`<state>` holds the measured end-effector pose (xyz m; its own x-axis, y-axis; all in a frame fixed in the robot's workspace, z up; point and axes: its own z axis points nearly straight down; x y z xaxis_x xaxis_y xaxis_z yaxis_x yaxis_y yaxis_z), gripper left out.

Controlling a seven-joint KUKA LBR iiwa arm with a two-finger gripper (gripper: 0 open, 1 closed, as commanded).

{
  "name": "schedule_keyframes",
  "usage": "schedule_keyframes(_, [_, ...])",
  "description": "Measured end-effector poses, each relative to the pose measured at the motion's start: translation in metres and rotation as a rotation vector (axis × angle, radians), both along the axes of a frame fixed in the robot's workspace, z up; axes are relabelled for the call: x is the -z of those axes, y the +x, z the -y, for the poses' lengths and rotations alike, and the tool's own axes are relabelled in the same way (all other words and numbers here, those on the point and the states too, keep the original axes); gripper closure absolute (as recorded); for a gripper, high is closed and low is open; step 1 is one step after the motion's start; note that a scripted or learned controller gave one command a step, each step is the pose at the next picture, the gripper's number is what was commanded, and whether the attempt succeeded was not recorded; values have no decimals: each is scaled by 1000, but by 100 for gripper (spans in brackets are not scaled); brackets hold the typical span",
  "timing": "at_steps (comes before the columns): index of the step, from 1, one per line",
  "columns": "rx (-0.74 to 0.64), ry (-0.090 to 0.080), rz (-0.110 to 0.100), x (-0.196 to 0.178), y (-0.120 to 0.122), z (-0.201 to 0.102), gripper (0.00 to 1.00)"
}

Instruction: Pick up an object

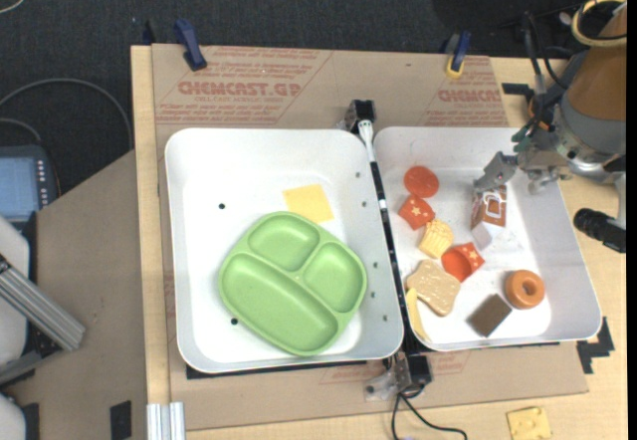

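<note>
Grey metal claw [491,191] pinching a small brown and white carton [489,211], above the right white bin [567,259], near a round orange doughnut [524,289]

plate [292,282] in left bin [189,229], doughnut [524,289] in right bin [567,229]

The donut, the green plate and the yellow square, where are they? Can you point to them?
donut [524,289]: camera view, on its orange ring, right bin.
green plate [292,281]: camera view, on the ridge between its compartments, left bin.
yellow square [308,202]: camera view, on its flat middle, left bin.
</note>
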<state>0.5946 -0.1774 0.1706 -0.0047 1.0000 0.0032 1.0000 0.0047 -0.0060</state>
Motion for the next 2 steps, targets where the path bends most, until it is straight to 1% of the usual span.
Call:
schedule_keyframes(1, [5, -1, -2, 92, 9, 8, 0])
schedule_keyframes(2, [6, -5, 12, 73, 12, 10, 100])
